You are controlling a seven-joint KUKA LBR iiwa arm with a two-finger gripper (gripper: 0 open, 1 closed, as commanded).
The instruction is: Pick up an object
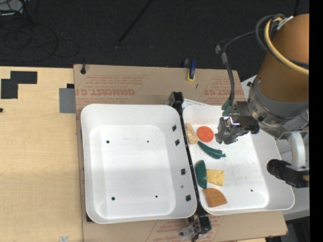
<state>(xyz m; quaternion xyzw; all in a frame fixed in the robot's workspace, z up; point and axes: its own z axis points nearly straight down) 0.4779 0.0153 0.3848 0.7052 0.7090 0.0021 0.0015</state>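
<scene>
The right bin holds several small items along its left side: a tan peanut-shaped piece, a red-orange disc, a dark green curved pod, a green leaf-shaped piece, a yellow cheese-like block and a brown wedge. My gripper hangs over the bin just right of the red disc and above the green pod's right end. Nothing shows between its fingers.
The left bin lies beside the right one, with a black clip strip along the shared rim. A blue and yellow clamp sits on the cardboard at the back. A black fitting juts over the right bin's right edge.
</scene>
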